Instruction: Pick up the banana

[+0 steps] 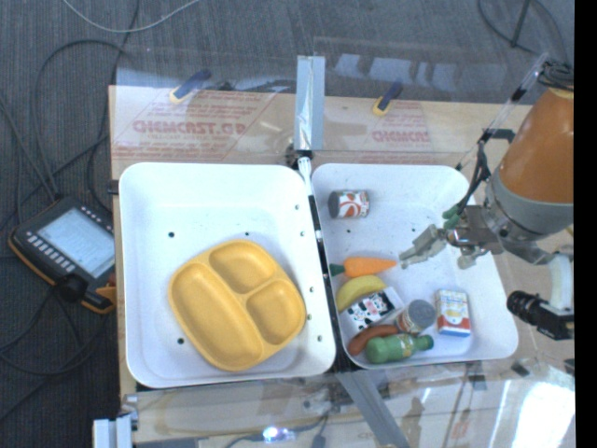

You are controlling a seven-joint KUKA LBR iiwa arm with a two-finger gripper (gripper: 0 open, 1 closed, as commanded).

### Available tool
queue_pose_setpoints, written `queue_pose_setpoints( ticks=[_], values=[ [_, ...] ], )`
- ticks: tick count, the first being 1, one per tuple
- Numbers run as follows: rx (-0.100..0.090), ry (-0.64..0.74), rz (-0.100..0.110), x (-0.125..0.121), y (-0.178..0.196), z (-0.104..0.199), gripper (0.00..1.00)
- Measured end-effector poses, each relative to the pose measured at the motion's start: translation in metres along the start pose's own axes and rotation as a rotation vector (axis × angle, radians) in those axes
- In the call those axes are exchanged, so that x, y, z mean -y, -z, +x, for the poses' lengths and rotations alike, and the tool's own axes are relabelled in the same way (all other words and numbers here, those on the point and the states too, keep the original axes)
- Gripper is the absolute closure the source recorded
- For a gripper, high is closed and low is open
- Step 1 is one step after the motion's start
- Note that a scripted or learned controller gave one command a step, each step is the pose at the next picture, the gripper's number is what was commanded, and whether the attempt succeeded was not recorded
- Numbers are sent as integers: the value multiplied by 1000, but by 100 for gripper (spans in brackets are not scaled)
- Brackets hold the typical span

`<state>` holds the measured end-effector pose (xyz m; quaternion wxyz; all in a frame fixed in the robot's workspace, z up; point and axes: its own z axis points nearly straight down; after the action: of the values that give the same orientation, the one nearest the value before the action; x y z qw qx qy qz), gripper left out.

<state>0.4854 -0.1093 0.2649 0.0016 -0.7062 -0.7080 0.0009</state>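
The yellow banana lies in the right bin, close to its left wall, just below an orange carrot and touching a small patterned box. My gripper hangs over the middle of the right bin, to the right of and slightly above the banana and apart from it. It is open, with one finger pointing left toward the carrot's tip and nothing between the fingers.
A red and white can lies at the right bin's back. A juice box, a grey-capped bottle and a green bottle crowd the front. The left bin holds a yellow divided tray.
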Motion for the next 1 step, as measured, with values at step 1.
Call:
queue_pose_setpoints(
  ticks=[1],
  values=[
    [0,12,3,3,-83,94,0]
  ],
)
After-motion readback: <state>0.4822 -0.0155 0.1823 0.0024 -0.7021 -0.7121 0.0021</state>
